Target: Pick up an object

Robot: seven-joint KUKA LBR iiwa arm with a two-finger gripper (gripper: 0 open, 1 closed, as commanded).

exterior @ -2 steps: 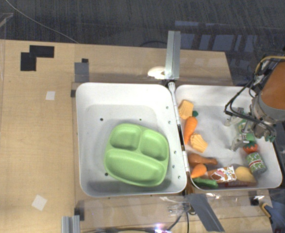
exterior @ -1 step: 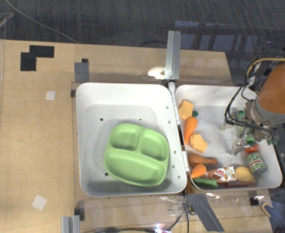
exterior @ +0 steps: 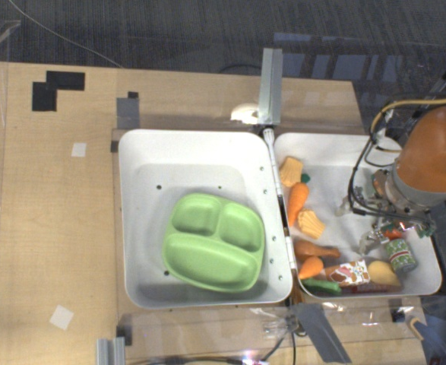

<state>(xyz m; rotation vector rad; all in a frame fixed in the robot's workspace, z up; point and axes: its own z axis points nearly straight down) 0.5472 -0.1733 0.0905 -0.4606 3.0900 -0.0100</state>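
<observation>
Toy food is heaped in the right bin (exterior: 428,280) from seven to five o'clock, so the small can (exterior: 402,255) beneath the end effector (exterior: 380,230) is best approached vertically, finger state being impossible to tell.

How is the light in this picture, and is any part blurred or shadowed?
In the camera view, the light is even and soft; the green plate casts a faint shadow on the left bin; the toy carrot looks sharp; the gripper under the orange band is cluttered and hard to read.
</observation>
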